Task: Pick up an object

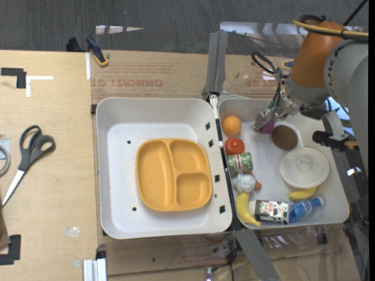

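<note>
Above right bin (337, 212), jaws (265, 123) near brown ball (285, 137)

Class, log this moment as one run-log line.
hand: above right bin, beside brown ball | grasp: unclear | yellow tray: left bin

Robotics lab: plywood bench (47, 204), twin white bins (108, 174), taped cardboard (146, 78).

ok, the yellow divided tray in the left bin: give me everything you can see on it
The yellow tray looks like smooth moulded plastic, a rounded rectangle with three compartments: one long one on the view's left and two smaller ones stacked on the right, split by raised ridges. All three hold nothing. It lies flat and face up, turned slightly, about mid-floor of the left bin, touching only that floor. The gripper is over the other bin.
</note>
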Controlling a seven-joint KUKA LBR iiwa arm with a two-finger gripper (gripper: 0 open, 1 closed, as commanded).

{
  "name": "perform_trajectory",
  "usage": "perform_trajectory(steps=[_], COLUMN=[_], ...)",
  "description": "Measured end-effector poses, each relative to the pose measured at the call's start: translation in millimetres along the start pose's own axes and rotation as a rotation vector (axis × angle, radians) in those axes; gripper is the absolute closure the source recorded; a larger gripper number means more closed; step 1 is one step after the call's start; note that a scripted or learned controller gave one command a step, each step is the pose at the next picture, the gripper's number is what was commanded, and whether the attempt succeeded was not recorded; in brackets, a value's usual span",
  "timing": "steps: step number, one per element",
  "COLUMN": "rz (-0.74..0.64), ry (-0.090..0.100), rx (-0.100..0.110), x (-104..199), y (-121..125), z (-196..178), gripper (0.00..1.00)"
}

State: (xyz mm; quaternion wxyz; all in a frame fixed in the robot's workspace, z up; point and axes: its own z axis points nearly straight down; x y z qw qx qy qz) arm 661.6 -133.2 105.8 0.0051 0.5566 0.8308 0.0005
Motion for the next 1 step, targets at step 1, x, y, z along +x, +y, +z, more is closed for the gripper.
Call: perform_trajectory(steps=[1], rz=[0.116], ry=[0.006], rx=[0.006], x=[78.2], y=[30.6], z=[-87.0], gripper=[1.00])
